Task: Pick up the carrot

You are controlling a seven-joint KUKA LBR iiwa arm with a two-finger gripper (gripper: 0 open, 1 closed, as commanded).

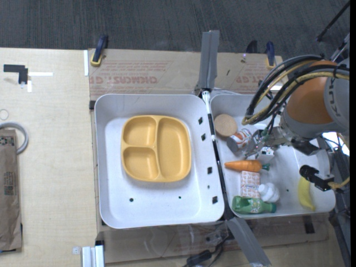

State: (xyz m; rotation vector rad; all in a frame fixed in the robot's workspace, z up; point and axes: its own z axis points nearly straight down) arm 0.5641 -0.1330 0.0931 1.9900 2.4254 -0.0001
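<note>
Nearest, a green bottle [253,205] lies on its side in the right bin [289,168], a packet [250,180] just beyond it and a yellow item [305,194] to the right. Farther in, the carrot [243,164] lies flat, free, just beside the end effector [257,147], whose opening I cannot tell. A round beige piece [226,124] sits farthest. Left, the other bin [105,166] holds a yellow divided plate [156,148].
</note>
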